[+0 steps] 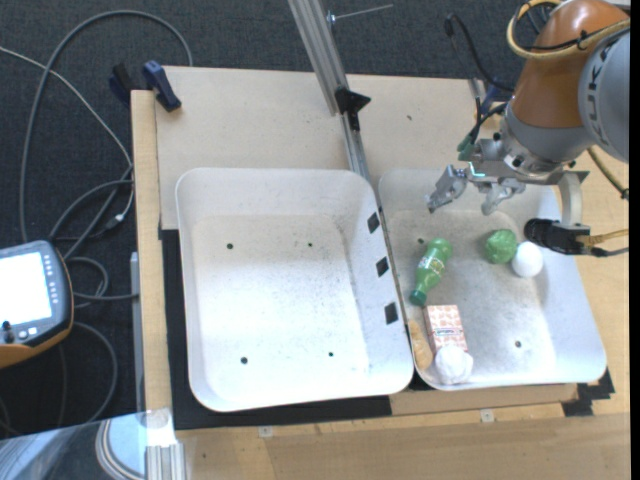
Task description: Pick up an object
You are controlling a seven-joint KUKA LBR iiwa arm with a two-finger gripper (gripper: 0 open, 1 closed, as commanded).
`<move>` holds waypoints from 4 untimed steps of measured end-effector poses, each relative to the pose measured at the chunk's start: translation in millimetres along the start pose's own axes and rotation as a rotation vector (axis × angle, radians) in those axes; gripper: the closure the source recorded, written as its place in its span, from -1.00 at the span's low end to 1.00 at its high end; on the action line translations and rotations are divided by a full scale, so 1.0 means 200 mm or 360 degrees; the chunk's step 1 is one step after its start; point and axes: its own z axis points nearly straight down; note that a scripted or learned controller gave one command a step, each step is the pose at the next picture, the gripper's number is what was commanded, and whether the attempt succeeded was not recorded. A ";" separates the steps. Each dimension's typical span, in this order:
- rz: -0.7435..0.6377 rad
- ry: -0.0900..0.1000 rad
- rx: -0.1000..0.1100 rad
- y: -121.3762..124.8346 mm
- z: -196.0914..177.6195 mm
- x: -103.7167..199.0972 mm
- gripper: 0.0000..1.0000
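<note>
My gripper (468, 194) hangs over the far end of the right bin (560, 353), its two fingers (443, 190) spread open with nothing between them. Below it in that bin lies a green bottle (430, 269), slanted, a little toward the near left of the gripper. A green ball-like object (501, 246) and a white ball (528, 259) sit touching each other to the near right of the gripper. A pink and white carton (445, 325) lies near the bin's front, with a white crumpled object (454, 365) just in front of it.
The left bin (200, 268) stands beside the right one. A metal pole (322, 58) slants up from the gap between the bins at the back. A blue clamp (162, 84) grips the bench's far left corner.
</note>
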 end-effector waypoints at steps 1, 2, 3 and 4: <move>-0.0001 -0.0001 -0.0009 0.01 -0.02 0.00 -1.00; 0.0001 -0.0002 0.0000 0.01 0.29 -0.03 -1.00; 0.0000 -0.0001 -0.0001 0.01 0.54 -0.03 -1.00; 0.0000 -0.0001 -0.0014 0.02 0.46 -0.03 1.00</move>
